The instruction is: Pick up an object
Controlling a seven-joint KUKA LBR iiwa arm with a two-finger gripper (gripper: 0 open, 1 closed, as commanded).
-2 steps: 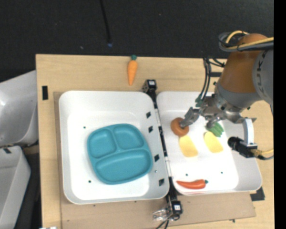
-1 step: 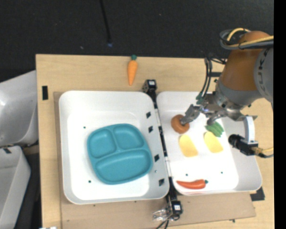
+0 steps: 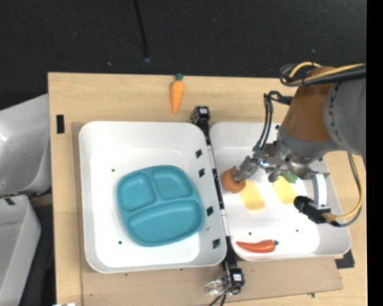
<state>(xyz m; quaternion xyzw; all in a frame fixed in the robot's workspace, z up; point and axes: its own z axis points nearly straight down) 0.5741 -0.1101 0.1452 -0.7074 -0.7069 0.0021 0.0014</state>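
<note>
**Approach over right bin, no grasp yet**

Gripper (image 3: pixel 246 171) sits low in right bin (image 3: pixel 306 244), tip just beside orange round item (image 3: pixel 230 180). Can't tell if jaws are apart or together. Yellow pieces (image 3: pixel 253 199) near. Next, prob.: centre on item, close, lift.

A blue plastic divided tray (image 3: pixel 159 204) with three compartments lies flat in the left white shallow bin (image 3: pixel 96 247) (roughly at its middle). A small orange toy carrot with a green top (image 3: pixel 177 94) rests on the pale wooden bench (image 3: pixel 64 94) just beyond that bin's far rim, near the black clip (image 3: pixel 200 114) between the two bins.
</note>
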